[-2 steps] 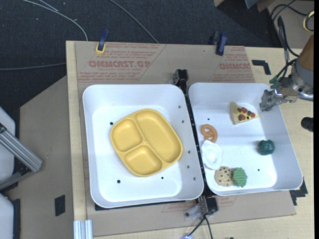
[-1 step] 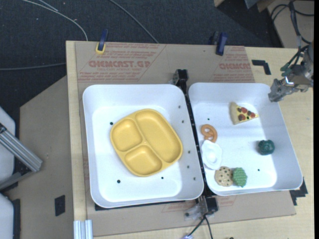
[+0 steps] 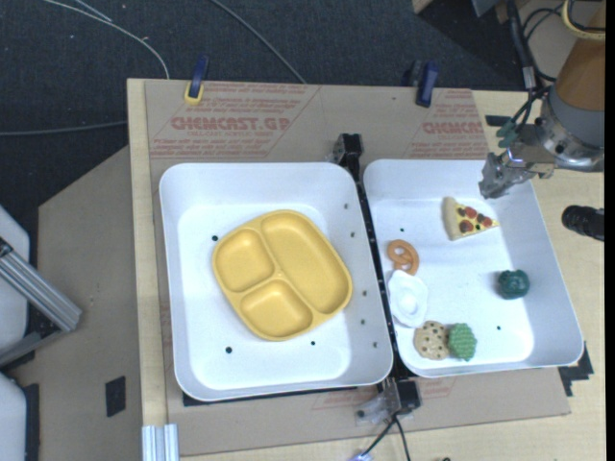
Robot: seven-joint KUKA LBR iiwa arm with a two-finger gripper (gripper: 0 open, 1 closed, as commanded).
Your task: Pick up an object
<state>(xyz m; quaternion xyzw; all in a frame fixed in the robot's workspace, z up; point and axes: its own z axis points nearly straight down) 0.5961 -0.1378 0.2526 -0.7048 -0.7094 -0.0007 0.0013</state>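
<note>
The right bin holds several toy foods. A pizza slice lies near its back, a pretzel by its left wall, and a white fried egg below the pretzel. A cookie and a green broccoli piece sit at the front, and a dark green ball-like item rests toward the right. My gripper hangs over the back right part of this bin, just up and right of the pizza slice, with nothing seen between its fingers.
The left bin contains a yellow divided plate. A black clamp sits at the back between the bins, and blue clips hold the cardboard base's far edge. The arm enters from the upper right.
</note>
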